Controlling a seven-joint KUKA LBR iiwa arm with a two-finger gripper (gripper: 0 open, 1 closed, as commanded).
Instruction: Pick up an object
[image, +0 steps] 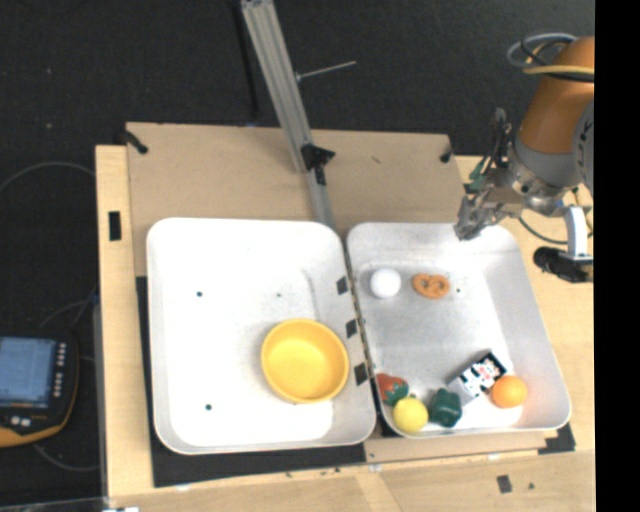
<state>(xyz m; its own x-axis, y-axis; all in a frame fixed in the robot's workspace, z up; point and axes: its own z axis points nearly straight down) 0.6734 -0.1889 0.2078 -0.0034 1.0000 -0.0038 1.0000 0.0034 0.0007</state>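
Tan bench carries two white bins. Gripper hangs over right bin far rim at 1 o'clock; finger state: cannot tell, nothing seen held. White ball and brown pretzel-shaped piece near 11 o'clock. Orange ball, black-white block, green piece, yellow ball along 5–6 o'clock edge. Left bin holds yellow bowl.

1. My bench is a pale wooden board with a brown cardboard sheet laid on it.
2. Around it I see dark carpeted floor.
3. A grey metal pole slants across.
4. A handheld screen pendant lies left.
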